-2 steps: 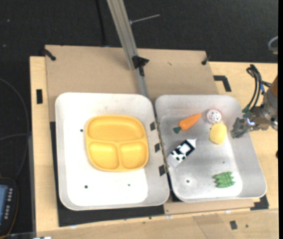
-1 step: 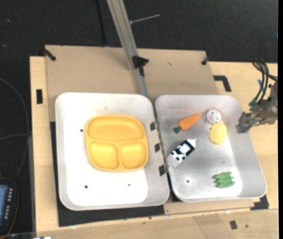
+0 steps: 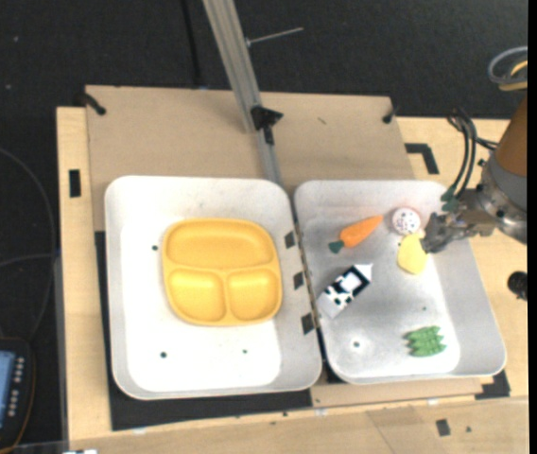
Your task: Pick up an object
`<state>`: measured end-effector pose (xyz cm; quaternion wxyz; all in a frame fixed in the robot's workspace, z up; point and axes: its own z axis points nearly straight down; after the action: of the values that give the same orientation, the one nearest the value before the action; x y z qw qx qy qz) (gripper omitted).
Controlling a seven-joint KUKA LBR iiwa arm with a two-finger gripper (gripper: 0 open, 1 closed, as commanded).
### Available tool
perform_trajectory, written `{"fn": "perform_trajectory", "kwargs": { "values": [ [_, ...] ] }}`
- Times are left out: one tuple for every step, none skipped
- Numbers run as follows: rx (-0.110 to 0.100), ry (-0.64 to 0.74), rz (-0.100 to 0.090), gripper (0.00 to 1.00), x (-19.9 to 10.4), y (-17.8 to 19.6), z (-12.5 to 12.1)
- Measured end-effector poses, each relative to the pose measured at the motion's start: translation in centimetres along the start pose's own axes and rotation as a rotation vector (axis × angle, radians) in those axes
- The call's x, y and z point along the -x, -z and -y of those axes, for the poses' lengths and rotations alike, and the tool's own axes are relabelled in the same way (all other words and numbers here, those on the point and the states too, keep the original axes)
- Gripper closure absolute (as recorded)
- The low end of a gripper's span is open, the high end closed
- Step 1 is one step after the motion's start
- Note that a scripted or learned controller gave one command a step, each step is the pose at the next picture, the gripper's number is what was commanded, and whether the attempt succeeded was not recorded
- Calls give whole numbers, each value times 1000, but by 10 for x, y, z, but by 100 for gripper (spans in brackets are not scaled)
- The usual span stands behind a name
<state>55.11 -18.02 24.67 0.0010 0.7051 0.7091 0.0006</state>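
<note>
The left bin (image 3: 136,348) carries a yellow tray (image 3: 221,270) with three compartments, near its middle. In the right bin (image 3: 467,348), a carrot (image 3: 359,232) lies near the far left corner. A pink ball (image 3: 406,220) sits near the far edge. A yellow piece (image 3: 412,254) lies just beside the gripper (image 3: 436,237). A black-and-white carton (image 3: 346,288) lies by the left edge, and a green piece (image 3: 425,341) near the near right corner.

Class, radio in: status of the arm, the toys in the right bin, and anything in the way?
Tool beside the yellow toy, grip unclear. Carrot, pink ball, black-and-white carton, green toy lie untouched. Nothing blocking.
</note>
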Motion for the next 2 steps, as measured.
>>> {"fn": "perform_trajectory", "kwargs": {
  "values": [
    [0, 2, -2, 100, -57, 1, -3],
    [0, 3, -2, 100, -112, 5, -24]
  ]
}}
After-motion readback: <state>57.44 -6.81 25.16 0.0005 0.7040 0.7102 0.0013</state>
